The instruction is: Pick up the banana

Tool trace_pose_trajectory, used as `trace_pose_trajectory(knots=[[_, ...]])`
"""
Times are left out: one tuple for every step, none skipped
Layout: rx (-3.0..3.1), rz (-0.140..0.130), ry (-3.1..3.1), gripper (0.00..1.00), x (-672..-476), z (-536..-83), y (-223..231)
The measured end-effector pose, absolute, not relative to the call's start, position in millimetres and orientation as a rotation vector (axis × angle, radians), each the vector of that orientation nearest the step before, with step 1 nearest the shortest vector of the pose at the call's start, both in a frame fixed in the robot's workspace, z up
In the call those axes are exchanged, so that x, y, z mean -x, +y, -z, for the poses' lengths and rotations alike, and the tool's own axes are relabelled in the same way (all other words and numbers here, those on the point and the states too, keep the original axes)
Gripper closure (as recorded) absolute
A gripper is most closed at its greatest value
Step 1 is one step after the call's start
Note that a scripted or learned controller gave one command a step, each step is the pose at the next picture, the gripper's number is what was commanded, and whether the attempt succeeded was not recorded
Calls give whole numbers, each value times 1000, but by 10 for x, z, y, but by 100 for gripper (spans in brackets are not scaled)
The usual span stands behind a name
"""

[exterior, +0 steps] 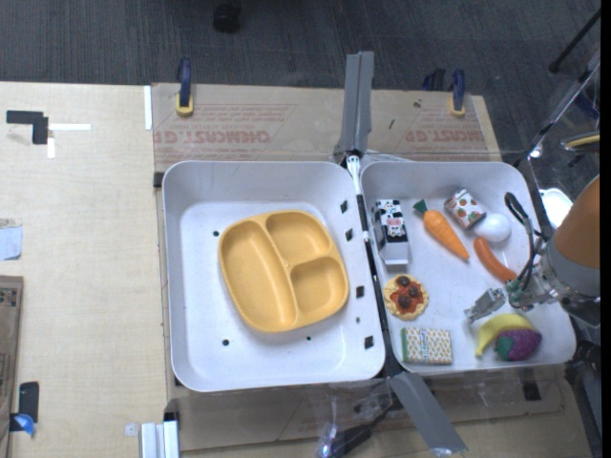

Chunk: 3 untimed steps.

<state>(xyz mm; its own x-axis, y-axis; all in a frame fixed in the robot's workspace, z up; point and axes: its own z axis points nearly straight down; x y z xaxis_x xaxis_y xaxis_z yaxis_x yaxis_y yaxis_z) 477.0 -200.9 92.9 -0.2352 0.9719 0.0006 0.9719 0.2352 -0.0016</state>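
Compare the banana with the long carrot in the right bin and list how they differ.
The banana is yellow; the carrot is orange with a green top. The banana lies near the bin's front edge, touching the purple grapes; the carrot lies farther back, near the strawberry carton. The banana is curved and stubby; the carrot is straight and tapered. The gripper sits just above the banana, well away from the carrot. Both are toy foods lying flat in the right bin.

An orange band [584, 225] is showing on the arm at the frame's right edge. Grey metal is sitting below it. A small silvery gripper [487, 305] is tipping the wrist.
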Motion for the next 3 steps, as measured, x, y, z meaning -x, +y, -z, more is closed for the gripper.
trace_pose_trajectory(knots=[[1970, 9, -2439, 0, -4793, -918, -2163], [1796, 1, -2575, 0, -4780, -994, -2201], [1605, 0, -2701, 0, -4779, -917, -1947]])
